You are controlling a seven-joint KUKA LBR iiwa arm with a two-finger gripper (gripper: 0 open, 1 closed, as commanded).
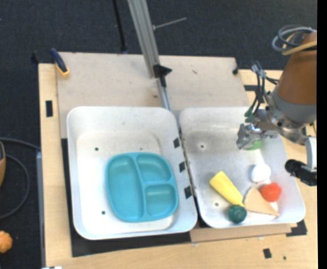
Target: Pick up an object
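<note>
Camera view: gripper (248, 139) low over green thing (254, 145) at right bin's (208, 119) far side, finger state unclear; probably grasp step, next needing closure, then lift.

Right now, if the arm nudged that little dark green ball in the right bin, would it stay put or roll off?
The green ball looks round and smooth, so it would probably roll at a touch. It sits against the yellow piece and the tan wedge, which might stop it on those sides. Its small size suggests it is light.
</note>
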